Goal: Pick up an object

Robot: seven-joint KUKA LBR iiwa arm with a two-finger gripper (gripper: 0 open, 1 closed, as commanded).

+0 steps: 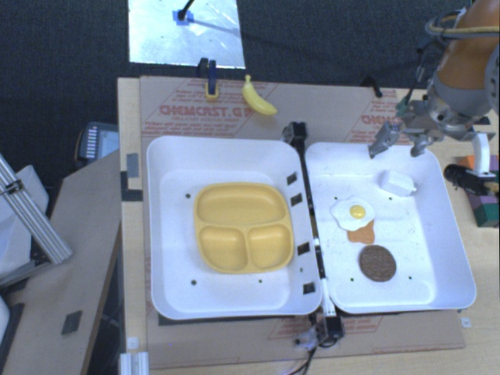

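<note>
The gripper [403, 142] hangs over the far edge of the right bin [445, 209], near its far right corner, with its two dark fingers [383, 143] spread apart and nothing between them. The grey arm with its orange band [469, 33] comes in above the bench's far right corner. Inside the right bin, a small white block [397, 183] lies nearest the gripper, close to the far edge but apart from the fingers. Toward the bin's middle sits a toy fried egg [353, 212], touching an orange-brown slice [362, 232] just beside it on the near side. A round dark brown patty [377, 263] rests closer to the near edge. The left bin [168, 209] carries a yellow divided plate [241, 226] in its centre, lying flat with three compartments. Outside the bins, a yellow banana [257, 98] lies on the cardboard sheet [180, 108] at the bench's far edge, beside a yellow and black clamp [210, 78].
</note>
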